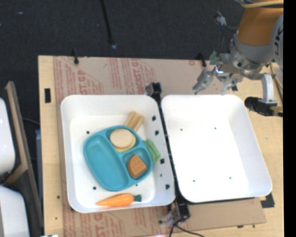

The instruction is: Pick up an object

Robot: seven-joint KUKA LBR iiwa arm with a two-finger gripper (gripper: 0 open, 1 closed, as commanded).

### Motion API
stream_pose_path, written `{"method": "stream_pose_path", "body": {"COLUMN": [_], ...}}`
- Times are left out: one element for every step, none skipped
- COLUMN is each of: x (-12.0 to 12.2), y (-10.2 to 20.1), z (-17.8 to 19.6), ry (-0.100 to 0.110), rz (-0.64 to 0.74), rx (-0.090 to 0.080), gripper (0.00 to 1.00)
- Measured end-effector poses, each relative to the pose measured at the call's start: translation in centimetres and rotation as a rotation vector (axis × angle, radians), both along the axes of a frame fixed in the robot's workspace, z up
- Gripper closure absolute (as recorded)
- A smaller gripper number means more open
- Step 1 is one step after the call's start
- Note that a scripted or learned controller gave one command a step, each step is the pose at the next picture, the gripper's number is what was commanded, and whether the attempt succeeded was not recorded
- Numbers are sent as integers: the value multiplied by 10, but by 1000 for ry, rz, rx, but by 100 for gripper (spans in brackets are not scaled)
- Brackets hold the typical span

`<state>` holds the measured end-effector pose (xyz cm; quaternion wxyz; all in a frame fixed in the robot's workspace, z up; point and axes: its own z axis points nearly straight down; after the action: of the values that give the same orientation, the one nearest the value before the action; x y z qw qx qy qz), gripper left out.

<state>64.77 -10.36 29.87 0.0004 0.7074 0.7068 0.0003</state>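
Note:
My gripper (217,84) hangs open above the far rim of the right bin (246,147), with nothing between its fingers. All the objects lie in the left bin (69,132). A teal divided plate (103,164) holds a round beige biscuit (123,138) and a brown toast piece (137,166). A tan wooden block (134,120) rests against the plate's far edge. A green piece (153,150) pokes out on the plate's right side. An orange carrot (117,200) lies along the near wall.
A black divider with clips (163,137) runs between the two bins. The bench's cardboard top (103,75) stretches behind the bins. White boxes (0,132) stand at the far left.

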Motion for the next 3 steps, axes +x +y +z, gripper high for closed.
{"method": "stream_pose_path", "body": {"x": [0,0,0], "y": [0,0,-1], "z": [11,10,21], "ry": [-1,0,-1], "rz": [0,0,0], "rx": [0,0,0], "gripper": [100,0,100]}}
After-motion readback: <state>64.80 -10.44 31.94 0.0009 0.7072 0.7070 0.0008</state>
